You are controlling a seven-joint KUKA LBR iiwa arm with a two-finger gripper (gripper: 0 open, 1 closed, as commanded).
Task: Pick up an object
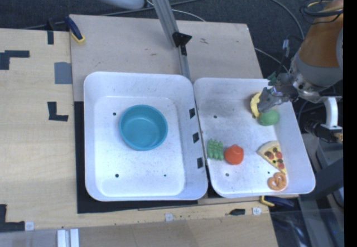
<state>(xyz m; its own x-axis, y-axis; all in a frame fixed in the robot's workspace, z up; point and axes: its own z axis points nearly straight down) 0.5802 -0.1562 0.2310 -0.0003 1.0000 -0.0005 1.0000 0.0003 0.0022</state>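
Here the end effector (271, 97) hovers touching the yellow toy (255, 105); green ball (269, 117) just below.

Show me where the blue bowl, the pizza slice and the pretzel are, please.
blue bowl (144, 126): camera view, on the bowl's inner floor.
pizza slice (273, 155): camera view, on the topping side, mid-slice.
pretzel (276, 182): camera view, on its brown loop.

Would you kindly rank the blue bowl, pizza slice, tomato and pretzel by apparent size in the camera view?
1. Blue bowl, plainly largest.
2. Pizza slice.
3. Tomato and pretzel look about alike, so I leave them unranked.
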